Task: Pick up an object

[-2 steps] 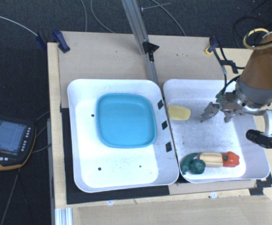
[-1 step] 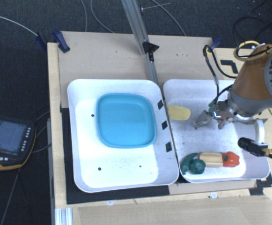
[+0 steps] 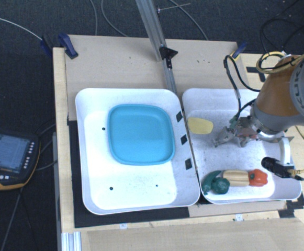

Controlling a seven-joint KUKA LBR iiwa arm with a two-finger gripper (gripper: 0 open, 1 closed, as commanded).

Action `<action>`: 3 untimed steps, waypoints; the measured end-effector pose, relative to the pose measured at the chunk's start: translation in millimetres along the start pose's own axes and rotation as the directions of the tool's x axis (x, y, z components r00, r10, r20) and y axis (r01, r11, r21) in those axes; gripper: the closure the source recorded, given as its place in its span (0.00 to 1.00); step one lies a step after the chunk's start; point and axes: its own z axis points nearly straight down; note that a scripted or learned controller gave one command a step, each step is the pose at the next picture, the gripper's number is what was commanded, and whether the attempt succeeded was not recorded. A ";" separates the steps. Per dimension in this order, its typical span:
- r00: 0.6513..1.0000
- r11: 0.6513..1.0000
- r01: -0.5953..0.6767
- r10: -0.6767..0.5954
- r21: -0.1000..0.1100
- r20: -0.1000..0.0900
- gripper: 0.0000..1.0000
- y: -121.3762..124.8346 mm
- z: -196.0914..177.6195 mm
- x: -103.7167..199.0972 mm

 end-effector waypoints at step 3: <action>1.000 1.000 0.000 0.000 -0.007 0.001 1.00 6.3 -110.0 2.1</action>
